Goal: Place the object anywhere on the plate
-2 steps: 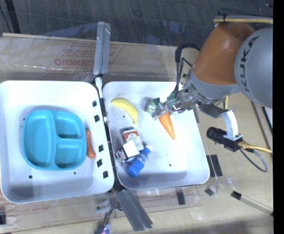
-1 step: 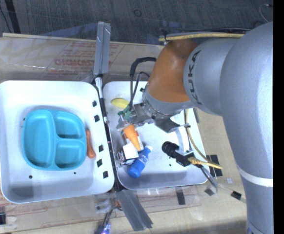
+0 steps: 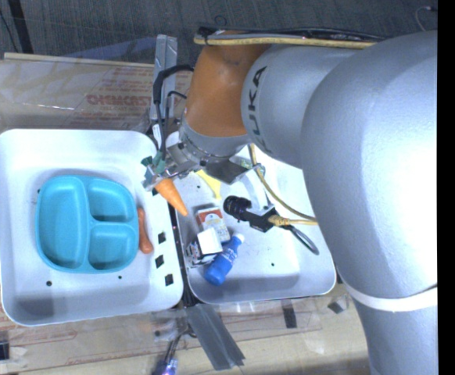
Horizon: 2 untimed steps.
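The gripper (image 3: 165, 174) hung over the rim between the two bins, its jaws clamped on an orange carrot (image 3: 173, 196) whose tip pointed toward five o'clock. The blue plate (image 3: 87, 223) lay at nine o'clock of it in the left bin (image 3: 24, 303) — a second orange piece (image 3: 144, 231) rested just beside the plate's three-o'clock edge. Carrying high presumably kept the carrot clear of the rims.

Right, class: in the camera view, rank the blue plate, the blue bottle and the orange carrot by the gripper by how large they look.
1. Blue plate, by far the largest.
2. Blue bottle and carrot: they look alike in size, and the carrot may be partly hidden under the gripper, so no ranking.
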Available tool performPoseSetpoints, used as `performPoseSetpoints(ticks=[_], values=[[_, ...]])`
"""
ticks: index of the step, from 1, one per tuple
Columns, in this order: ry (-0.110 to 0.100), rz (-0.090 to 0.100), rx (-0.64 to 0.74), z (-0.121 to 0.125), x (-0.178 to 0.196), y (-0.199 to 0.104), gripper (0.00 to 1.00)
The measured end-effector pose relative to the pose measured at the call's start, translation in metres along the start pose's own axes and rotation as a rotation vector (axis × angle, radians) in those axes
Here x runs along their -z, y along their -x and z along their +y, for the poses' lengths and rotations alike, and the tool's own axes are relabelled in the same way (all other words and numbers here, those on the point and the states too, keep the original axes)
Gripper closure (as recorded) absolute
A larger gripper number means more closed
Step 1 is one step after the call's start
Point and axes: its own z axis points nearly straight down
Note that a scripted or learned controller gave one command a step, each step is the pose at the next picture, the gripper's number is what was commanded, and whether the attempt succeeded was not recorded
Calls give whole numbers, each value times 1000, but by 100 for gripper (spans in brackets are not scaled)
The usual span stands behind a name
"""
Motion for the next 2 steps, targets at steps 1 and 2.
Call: performPoseSetpoints(ticks=[1, 2], values=[[-3, 1, 369, 6, -47, -60, 100], [-3, 1, 368, 6, -47, -60, 0]])
